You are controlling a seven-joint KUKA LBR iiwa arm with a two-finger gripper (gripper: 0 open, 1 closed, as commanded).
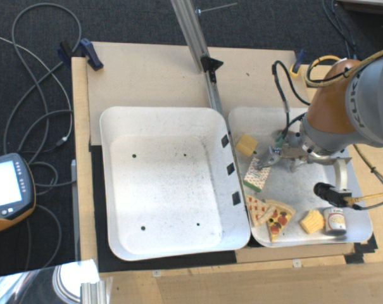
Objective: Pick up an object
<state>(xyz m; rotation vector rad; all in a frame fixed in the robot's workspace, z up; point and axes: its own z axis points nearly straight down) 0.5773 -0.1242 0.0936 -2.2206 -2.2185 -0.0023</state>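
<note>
The arm (pixel 343 106) reaches into the right bin (pixel 362 233), which sits on the counter (pixel 147 75) beside the left bin (pixel 166 182), and its gripper (pixel 267 160) is low over the bin's left half, near the wall the two bins share. Whether the fingers are open or closed cannot be told here (they blur into the wrist hardware), and nothing is seen between them. Just toward the shared wall from the gripper lies a small patterned card-like piece (pixel 256 177), touching or nearly touching the fingertips. A yellow block (pixel 246 145) lies beyond it, toward the far end of the bin. At the near end rest a toy pizza slice (pixel 271 215), a yellow cheese-like wedge (pixel 311 221) and a small can (pixel 335 221), the last two just beside each other.
</note>
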